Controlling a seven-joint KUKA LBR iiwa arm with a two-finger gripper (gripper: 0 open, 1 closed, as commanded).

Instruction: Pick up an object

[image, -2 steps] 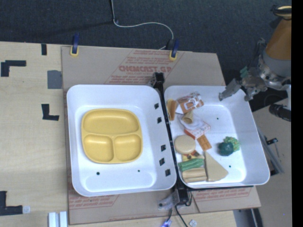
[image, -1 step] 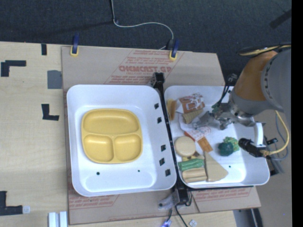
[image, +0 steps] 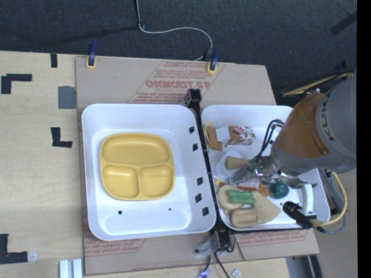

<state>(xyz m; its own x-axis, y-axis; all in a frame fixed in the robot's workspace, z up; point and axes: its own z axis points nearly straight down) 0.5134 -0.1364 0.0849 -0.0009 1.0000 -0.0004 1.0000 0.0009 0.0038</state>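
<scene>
The right bin (image: 255,112) holds a heap of small toy items: a brown-and-white packet (image: 239,135), a tan cone (image: 236,162), a green piece (image: 240,197) on a cream-coloured shape (image: 265,212), a tan block (image: 243,218) and a teal ball (image: 280,189). My gripper (image: 259,171) is down among them in the middle of the bin, just right of the tan cone and above the green piece. The arm's grey and orange body covers the bin's right side.
The left bin (image: 95,123) holds a yellow three-compartment plate (image: 137,165). A black divider (image: 200,155) runs between the bins. Both stand on a cardboard sheet (image: 174,83) clamped at the back. A white cable (image: 174,30) lies behind.
</scene>
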